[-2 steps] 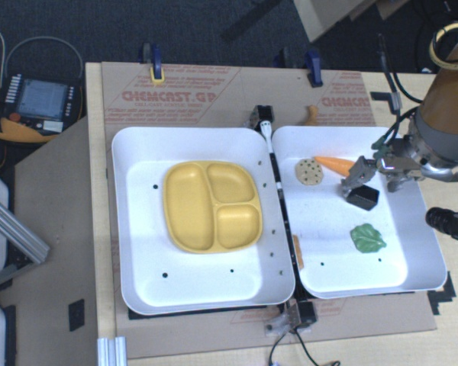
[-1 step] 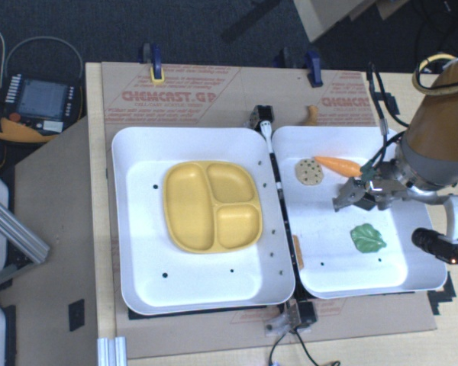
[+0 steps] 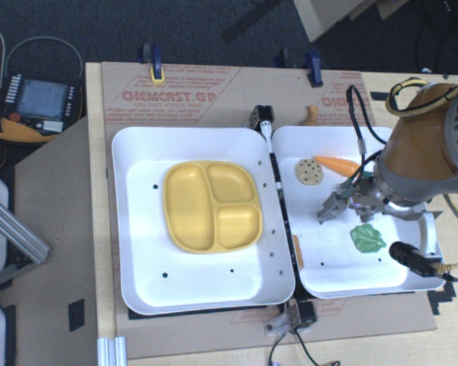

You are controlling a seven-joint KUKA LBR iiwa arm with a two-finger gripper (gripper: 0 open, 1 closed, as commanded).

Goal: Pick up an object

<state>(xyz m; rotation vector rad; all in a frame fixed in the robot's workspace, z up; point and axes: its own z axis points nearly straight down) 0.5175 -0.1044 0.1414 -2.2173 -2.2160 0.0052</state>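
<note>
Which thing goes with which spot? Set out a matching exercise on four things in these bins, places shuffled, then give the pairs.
Things:
1. yellow divided tray
2. carrot
3. cookie
4. green leaf

Places:
A. right bin, far side, just right of the round speckled piece
B. right bin, near the front, just below the gripper
C. middle of the left bin
D. right bin, far left part, beside the orange piece

Pairs: 1-C, 2-A, 3-D, 4-B
</note>
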